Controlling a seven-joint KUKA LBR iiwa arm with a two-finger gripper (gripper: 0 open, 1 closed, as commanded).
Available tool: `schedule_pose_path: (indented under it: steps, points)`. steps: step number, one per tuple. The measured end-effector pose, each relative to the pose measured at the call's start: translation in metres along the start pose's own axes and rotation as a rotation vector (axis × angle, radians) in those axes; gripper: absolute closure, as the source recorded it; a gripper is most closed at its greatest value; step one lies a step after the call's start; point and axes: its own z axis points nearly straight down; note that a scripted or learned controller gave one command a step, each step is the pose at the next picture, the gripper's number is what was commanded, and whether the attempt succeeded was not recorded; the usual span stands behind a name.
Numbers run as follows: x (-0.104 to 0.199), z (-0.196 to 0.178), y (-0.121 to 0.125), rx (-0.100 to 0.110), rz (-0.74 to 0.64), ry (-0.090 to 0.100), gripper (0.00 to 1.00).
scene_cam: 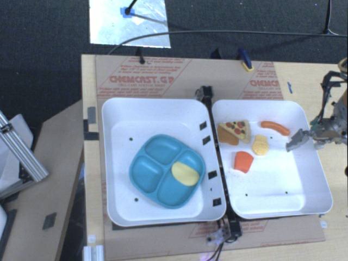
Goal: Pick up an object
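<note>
While my hand hung at the right bin's edge, grip state unclear, the sausage lay just beside it at centre right, nearest for picking.

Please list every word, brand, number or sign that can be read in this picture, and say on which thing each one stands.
"CHEMCAST GP" – printed in red on the brown paper-covered sheet under the two white bins, at its upper left.
"CHEMCAST" – partly readable in red at the same sheet's upper right, the rest is blurred.
Red print on the sheet's lower edge, below the bins: too small to read.
</note>
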Motion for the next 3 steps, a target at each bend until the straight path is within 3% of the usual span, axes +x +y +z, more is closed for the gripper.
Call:
schedule_pose_path:
  steps: [2, 3]
  points:
    - [0.014, 0.105, 0.001, 0.004, 0.002, 0.002, 0.0]
    - [0.015, 0.131, 0.002, 0.002, 0.003, 0.001, 0.0]
